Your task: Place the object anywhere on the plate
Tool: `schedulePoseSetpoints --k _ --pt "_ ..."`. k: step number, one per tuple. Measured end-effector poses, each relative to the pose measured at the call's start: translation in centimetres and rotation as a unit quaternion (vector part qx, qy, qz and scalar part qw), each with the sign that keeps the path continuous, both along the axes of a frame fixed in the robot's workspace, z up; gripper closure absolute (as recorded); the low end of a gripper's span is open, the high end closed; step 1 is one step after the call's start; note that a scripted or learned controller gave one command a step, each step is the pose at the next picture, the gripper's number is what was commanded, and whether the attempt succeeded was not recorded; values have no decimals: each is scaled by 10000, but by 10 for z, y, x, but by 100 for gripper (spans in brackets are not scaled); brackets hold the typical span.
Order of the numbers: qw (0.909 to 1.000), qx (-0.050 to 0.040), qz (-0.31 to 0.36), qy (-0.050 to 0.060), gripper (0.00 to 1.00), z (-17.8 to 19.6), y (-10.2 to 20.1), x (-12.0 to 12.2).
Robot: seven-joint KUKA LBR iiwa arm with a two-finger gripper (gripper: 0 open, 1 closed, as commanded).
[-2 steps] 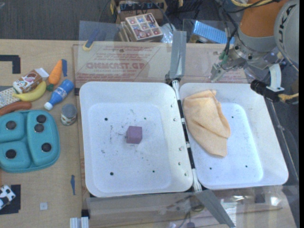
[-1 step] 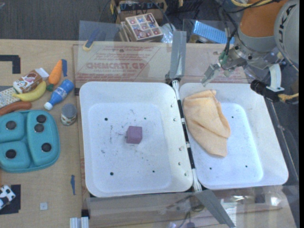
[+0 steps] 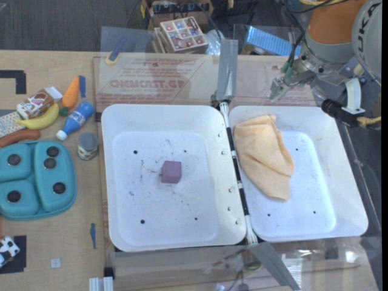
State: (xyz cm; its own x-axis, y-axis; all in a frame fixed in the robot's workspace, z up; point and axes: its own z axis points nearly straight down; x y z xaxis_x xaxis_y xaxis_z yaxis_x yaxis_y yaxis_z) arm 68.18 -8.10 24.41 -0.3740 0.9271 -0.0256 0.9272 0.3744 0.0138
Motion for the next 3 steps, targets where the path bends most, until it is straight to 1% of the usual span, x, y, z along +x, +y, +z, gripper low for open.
schedulePoseSetpoints --k 1,2,3 --pt "10000 -1 0 2 0 0 0 0" --pt "10000 -10 10 -17 100 8 0 2" --pt "10000 -11 10 -15 0 8 0 2"
